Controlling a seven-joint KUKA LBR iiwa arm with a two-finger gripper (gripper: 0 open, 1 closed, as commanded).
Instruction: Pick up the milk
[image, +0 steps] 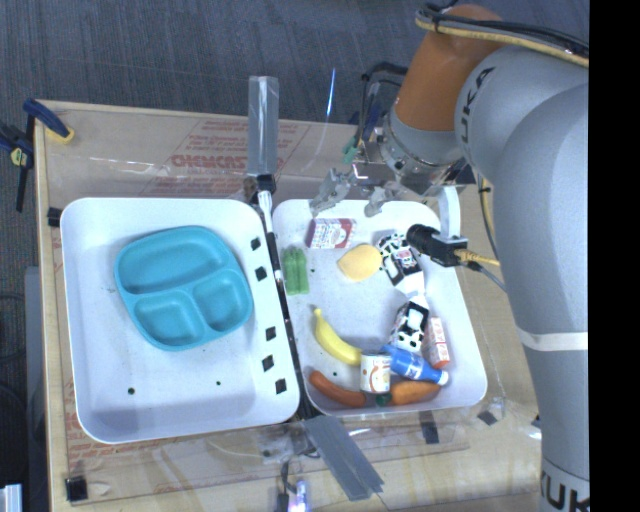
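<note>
Two small cartons with black-and-white cow patches lie in the right bin (470, 340): one milk carton (400, 256) near the back right, beside a yellow lemon (358, 262), and a second cow-patch carton (410, 323) further forward. My gripper (350, 199) hovers over the bin's back rim, above a red-and-white carton (330, 233). Its fingers (324, 197) are spread open with nothing between them. It stands to the left of and behind the nearer milk carton, apart from it.
The right bin also holds a green block (295, 270), a banana (335, 340), a sausage (338, 391), a carrot (412, 392), a blue bottle (413, 366), a small can (375, 374) and a red carton (436, 343). A blue divided plate (183, 285) lies in the left bin (100, 400).
</note>
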